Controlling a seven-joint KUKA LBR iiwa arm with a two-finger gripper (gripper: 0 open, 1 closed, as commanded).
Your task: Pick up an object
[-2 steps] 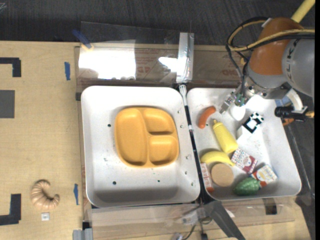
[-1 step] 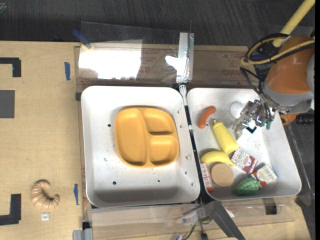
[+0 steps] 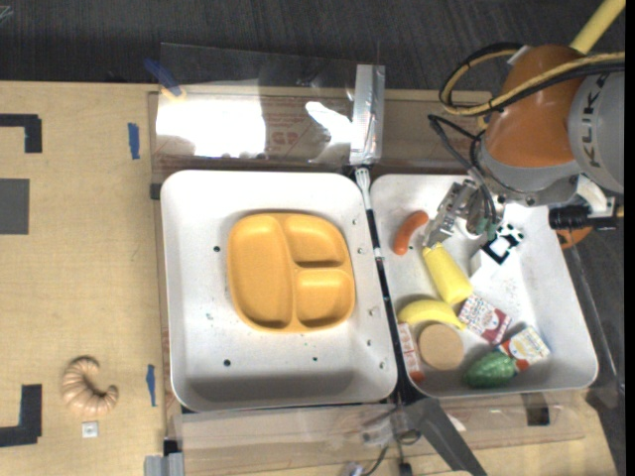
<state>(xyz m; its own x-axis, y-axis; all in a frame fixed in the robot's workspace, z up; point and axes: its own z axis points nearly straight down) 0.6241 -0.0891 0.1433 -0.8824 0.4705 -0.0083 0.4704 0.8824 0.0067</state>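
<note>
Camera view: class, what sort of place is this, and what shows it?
Probably a robot lab bench: an arm over two white bins, toy food such as a banana, and blue tape marks.

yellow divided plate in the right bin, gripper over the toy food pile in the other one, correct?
Not quite. The camera view shows the yellow divided plate in the left bin. The gripper hangs over the toy food pile in the right bin; the rest stands.
</note>
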